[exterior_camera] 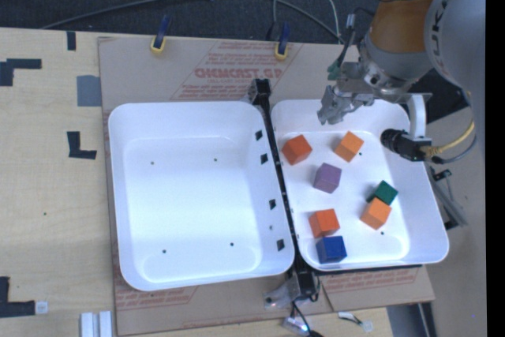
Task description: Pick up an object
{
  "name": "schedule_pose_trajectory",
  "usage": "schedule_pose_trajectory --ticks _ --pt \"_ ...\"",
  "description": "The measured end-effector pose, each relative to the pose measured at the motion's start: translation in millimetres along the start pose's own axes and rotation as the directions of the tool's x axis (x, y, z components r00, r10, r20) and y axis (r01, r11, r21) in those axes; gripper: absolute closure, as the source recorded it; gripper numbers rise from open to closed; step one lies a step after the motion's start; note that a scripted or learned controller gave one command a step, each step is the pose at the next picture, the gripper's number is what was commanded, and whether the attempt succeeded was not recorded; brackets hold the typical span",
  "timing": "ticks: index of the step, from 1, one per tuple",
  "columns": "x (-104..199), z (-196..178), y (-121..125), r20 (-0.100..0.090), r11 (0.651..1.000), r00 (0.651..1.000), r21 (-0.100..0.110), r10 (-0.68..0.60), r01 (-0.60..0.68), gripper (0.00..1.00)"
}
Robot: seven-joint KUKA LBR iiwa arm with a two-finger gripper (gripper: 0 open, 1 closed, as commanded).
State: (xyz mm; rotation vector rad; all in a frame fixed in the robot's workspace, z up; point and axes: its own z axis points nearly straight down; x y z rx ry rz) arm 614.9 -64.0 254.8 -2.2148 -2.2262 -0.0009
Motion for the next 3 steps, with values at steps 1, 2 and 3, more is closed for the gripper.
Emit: schedule_pose_trajectory --ticks 1,2,3 --pt "42.6 9.4 0.5 0.001 1.0 1.0 0.001 0.002 -0.002 1.0" --pt "97.4 5.5 7.4 0.0 1.0 1.0 0.0 0.0 0.0 1.0" --pt "147.4 19.8 -0.6 0.001 1.0 1.0 0.001 0.001 -0.001 1.0"
